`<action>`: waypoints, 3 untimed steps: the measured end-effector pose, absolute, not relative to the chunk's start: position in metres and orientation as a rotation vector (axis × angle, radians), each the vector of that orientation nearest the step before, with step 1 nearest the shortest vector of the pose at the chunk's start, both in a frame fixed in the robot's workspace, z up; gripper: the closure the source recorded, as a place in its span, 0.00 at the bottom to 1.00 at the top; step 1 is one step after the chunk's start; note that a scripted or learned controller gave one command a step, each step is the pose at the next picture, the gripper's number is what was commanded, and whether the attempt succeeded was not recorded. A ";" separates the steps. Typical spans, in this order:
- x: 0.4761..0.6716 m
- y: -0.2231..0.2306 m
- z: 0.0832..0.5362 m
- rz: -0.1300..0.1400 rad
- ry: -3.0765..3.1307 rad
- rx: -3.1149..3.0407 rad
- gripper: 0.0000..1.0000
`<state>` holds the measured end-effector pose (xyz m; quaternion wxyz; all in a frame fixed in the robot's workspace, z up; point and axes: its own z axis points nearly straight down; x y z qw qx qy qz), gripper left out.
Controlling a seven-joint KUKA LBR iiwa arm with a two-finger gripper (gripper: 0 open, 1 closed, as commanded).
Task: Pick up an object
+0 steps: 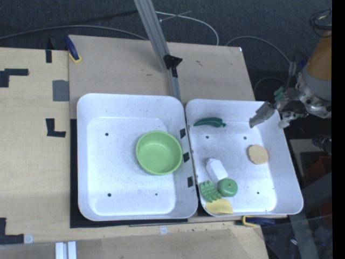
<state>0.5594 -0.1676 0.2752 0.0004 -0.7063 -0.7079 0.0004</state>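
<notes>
My gripper (pixel 272 115) hangs over the far right edge of the right bin (pixel 280 150), with nothing between its fingers (pixel 261 115), which stand apart. Below it in that bin lies a round tan disc (pixel 258 154). A dark green pepper-like piece (pixel 209 122) lies near the bin's far left side. A small white bottle (pixel 216 170), a green round piece (pixel 227 187), a green ridged piece (pixel 208 190) and a yellow wedge (pixel 220 206) cluster at the bin's near left corner.
The left bin (pixel 97 144) holds a light green bowl (pixel 158 152). A grey pole (pixel 156 34) slants down from the top to the seam between the bins. Cables (pixel 215 34) lie on the dark floor behind the bench.
</notes>
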 end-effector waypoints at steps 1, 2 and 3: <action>0.559 -0.168 0.275 0.001 -2.223 -2.219 0.00; 0.557 -0.159 0.228 0.006 -2.219 -2.217 0.00; 0.546 -0.156 0.177 0.007 -2.218 -2.216 0.00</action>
